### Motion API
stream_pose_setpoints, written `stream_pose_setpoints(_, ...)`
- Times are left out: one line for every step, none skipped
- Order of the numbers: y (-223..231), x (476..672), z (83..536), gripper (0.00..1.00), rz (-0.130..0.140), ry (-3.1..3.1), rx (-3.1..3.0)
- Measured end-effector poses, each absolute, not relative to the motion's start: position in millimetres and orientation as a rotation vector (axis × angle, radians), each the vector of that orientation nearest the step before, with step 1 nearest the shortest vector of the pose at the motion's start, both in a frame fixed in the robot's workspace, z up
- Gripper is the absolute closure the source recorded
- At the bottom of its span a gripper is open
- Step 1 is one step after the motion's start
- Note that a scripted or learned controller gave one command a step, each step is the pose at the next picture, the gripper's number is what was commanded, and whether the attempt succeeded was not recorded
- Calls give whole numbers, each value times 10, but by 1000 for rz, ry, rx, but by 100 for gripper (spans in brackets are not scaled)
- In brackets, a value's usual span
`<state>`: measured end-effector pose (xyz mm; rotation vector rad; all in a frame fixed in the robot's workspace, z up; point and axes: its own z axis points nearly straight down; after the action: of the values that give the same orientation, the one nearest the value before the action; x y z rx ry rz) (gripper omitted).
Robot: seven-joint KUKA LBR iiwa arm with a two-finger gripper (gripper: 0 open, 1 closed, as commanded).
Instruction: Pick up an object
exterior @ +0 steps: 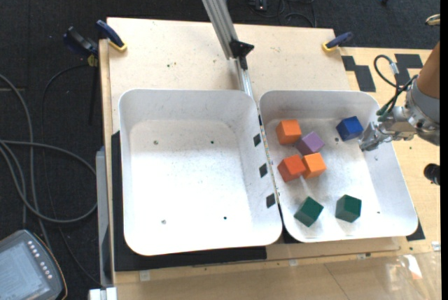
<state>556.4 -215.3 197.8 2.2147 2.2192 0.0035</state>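
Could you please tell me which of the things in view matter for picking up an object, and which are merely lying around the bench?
Part of the job:
gripper
blue cube
purple cube
three orange cubes, e.g.
two green cubes, e.g.
right bin

Just lying about:
left bin
clamps on the bench's far corners, e.g.
grey handheld screen unit
floor cables

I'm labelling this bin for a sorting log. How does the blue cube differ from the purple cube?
The blue cube is blue and lies near the bin's right wall, close beside the end effector; the purple cube is pale purple and sits mid-bin. The blue cube stands apart from other blocks, while the purple cube is crowded by orange ones. Both look similar in size.
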Motion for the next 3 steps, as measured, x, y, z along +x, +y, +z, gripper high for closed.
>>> stream_pose_setpoints(-2100,5670,2525,100,5,2220,2211)
stream_pose_setpoints(-1501,5735,2445,100,2,2232,2212)
stream_pose_setpoints(-940,5735,2533,100,4,2231,2212)
